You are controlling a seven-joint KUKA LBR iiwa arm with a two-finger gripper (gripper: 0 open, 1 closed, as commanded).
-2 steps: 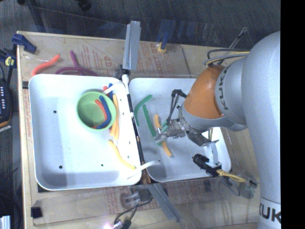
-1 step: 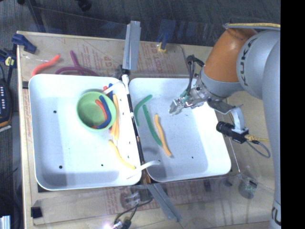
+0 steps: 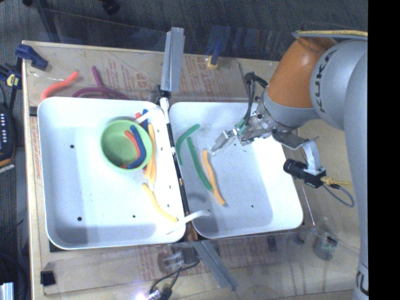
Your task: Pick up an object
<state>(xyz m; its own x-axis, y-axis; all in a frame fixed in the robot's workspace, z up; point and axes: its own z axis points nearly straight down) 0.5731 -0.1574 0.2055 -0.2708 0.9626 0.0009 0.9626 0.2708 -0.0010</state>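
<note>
Green strip [image 3: 195, 154] beside orange strip [image 3: 213, 177]

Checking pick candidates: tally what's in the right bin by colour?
Green strips: 1, curved, possibly two pieces
Orange strips: 1
Total: 2, lying left of the end effector in the right bin.
</note>
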